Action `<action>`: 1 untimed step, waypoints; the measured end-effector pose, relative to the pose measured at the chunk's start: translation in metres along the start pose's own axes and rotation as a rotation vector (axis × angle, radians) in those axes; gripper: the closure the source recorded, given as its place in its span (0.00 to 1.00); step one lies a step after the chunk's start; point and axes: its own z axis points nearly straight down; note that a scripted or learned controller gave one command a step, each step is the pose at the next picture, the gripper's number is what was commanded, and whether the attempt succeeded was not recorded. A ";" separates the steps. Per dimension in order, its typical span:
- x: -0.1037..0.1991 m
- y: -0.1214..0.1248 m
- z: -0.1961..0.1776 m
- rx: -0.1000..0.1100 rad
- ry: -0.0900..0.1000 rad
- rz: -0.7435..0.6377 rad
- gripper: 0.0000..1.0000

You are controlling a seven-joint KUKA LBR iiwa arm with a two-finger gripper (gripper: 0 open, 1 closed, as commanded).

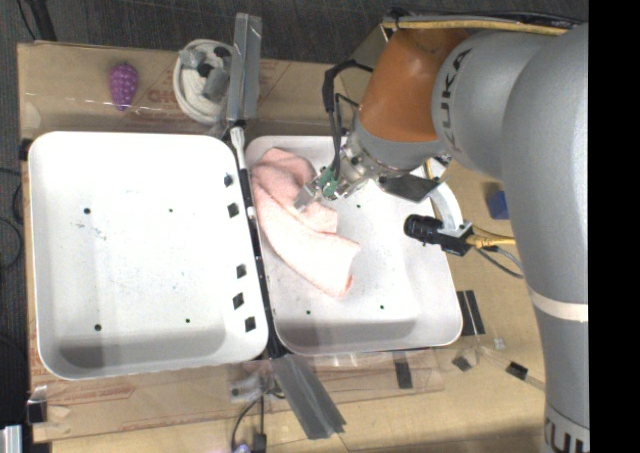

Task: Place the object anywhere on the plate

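A pale pink, soft-looking thing (300,231) lies in the left half of the right bin (410,301), running from the back left corner toward the middle. My gripper (322,187) reaches in from the right and hangs low over the upper part of the pink thing, at or just above its surface. The grey arm with its orange band (405,81) hides the back right part of this bin. I cannot make out a separate plate; the pink thing is the only item I see in the bins.
The left bin (60,241) sits beside the right one, with a grey divider rail (245,241) between them. On the bench behind are a small purple object (123,84) and a white coiled item (200,76). A black cylinder with a cable (432,231) juts over the right bin.
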 end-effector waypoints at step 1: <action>0.000 0.001 -0.040 -0.001 0.000 -0.006 1.00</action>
